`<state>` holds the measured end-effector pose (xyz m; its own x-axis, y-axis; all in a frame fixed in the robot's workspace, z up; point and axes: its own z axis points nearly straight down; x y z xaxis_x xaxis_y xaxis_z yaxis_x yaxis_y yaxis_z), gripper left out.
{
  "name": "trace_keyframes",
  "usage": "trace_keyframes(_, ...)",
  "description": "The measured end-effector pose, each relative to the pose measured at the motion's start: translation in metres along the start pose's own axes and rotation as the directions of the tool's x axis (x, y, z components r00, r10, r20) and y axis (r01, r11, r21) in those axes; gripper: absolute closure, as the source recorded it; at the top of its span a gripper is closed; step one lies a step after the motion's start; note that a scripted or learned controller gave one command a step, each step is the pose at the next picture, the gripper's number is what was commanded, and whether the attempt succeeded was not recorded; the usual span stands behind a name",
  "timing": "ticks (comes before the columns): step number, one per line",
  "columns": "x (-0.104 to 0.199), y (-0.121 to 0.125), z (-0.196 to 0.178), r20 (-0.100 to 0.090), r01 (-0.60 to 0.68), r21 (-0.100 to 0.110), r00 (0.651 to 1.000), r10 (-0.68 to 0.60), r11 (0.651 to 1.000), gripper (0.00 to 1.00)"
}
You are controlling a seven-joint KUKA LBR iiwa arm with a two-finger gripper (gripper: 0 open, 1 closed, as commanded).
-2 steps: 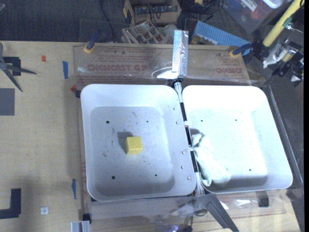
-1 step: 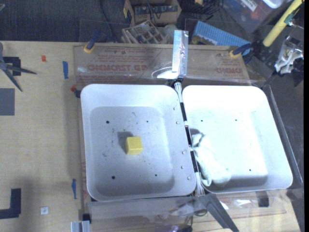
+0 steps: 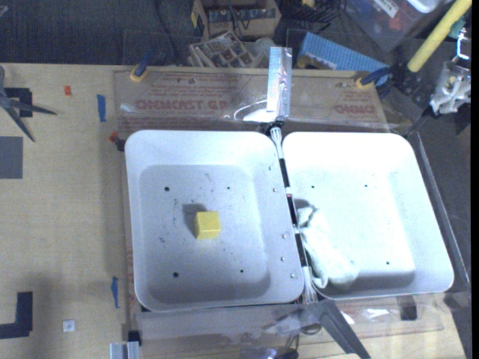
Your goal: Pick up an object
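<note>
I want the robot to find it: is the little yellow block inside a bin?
Yes. The small yellow block lies on the left white bin's floor.

Going by the right-hand edge, there's a small pale lump [image 3: 451, 88] that might be part of the machine: whitish grey, a few darker specks on it, with a knobbly, uneven outline rather than a clean smooth casing. It's way too blurry and cut off by the edge to say which part it is, or even whether it really belongs to the arm, so no colours, cables, screws or markings I could call with any confidence
</note>
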<state>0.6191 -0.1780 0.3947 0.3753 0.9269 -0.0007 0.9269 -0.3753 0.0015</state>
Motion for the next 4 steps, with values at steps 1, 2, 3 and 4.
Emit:
trace_keyframes(1, 0.036, -0.047, 0.054, 0.002, -0.443, 0.006, 0.897, 0.443, 0.897, 1.0)
trace_keyframes(2, 0.05, -0.069, 0.173, -0.001, 0.09, 0.003, 0.996, -0.09, 0.996, 1.0)
trace_keyframes(3, 0.066, -0.084, 0.201, 0.0, -0.165, 0.005, 0.986, 0.165, 0.986, 1.0)
trace_keyframes(4, 0.074, -0.132, 0.21, 0.0, -0.051, 0.005, 0.999, 0.051, 0.999, 1.0)
